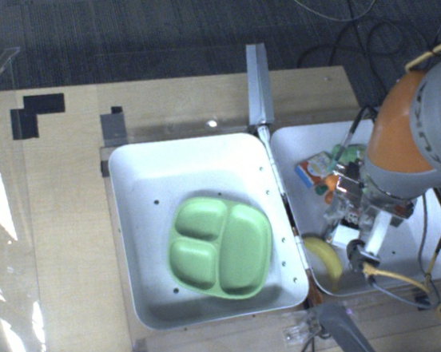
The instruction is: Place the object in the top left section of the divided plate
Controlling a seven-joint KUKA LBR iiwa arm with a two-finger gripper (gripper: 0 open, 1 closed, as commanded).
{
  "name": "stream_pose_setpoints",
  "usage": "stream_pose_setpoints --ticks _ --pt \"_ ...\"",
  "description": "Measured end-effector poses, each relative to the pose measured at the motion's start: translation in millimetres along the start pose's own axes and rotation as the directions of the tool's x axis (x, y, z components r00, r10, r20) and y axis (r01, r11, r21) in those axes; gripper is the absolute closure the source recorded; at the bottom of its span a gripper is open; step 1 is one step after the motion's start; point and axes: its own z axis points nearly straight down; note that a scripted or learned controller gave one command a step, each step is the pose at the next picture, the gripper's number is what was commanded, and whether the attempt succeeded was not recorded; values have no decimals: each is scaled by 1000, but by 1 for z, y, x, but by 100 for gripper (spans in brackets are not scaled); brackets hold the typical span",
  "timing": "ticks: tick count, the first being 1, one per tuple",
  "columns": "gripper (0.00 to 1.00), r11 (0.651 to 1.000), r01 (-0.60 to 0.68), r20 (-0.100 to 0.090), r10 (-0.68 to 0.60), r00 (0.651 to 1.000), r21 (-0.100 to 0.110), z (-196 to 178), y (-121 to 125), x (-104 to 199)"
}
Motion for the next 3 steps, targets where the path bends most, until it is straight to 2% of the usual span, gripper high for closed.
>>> stream_pose_setpoints --ticks 1,2,3 --pt "100 987 -161 0 161 987 1 0 -40 65" --pt "100 992 -129 0 129 992 3 31 -91 135" --pt "100 939 -345 -6 345 939 -6 -2 -32 79"
